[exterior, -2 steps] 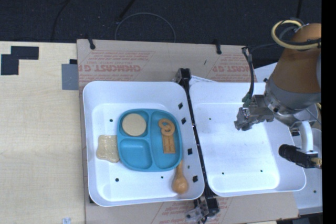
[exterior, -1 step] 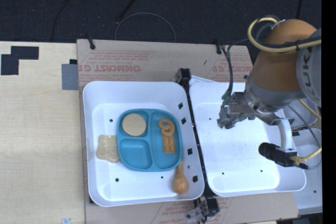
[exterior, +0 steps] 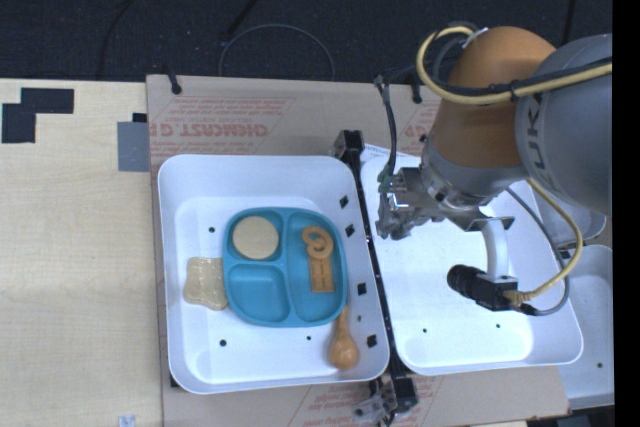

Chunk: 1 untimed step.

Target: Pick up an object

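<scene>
Here, the left bin [exterior: 190, 185] holds one blue tray [exterior: 283, 300], one round cracker [exterior: 254, 237], one wooden key [exterior: 319, 259], one pale sponge [exterior: 205, 283] and one wooden spoon [exterior: 343, 342]. The gripper [exterior: 392, 215] hangs over the far left part of the right bin [exterior: 470, 345], and I cannot tell how its jaws stand.

Smooth plastic bins, a matt tray and pale wooden-looking pieces on a cardboard-topped bench.

Both white bins [exterior: 180, 205] look like smooth, faintly glossy plastic. The blue tray [exterior: 270, 300] has a matt plastic finish. The key [exterior: 319, 260], spoon [exterior: 343, 345] and round disc [exterior: 254, 237] look like unvarnished wood. The cardboard sheet [exterior: 250, 120] beneath is dull brown. The arm's orange band [exterior: 490, 115] shines softly.
</scene>
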Motion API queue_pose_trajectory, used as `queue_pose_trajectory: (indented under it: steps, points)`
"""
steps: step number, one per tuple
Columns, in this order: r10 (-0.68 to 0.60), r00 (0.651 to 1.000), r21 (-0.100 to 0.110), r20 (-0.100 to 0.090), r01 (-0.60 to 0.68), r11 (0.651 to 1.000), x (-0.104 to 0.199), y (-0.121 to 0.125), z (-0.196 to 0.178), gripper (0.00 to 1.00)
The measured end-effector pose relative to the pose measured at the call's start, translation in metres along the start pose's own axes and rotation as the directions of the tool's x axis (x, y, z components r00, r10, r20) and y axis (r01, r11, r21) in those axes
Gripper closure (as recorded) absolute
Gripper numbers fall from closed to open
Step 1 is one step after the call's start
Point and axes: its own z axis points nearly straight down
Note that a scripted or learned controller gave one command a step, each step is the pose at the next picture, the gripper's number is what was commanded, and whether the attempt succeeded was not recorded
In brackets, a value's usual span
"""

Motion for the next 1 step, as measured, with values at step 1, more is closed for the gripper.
queue_pose_trajectory:
  steps: [1]
  points:
    - [0.001, 1.000, 0.000, 0.001, -0.001, 1.000, 0.0472, 0.0104, 0.0049, 1.00]
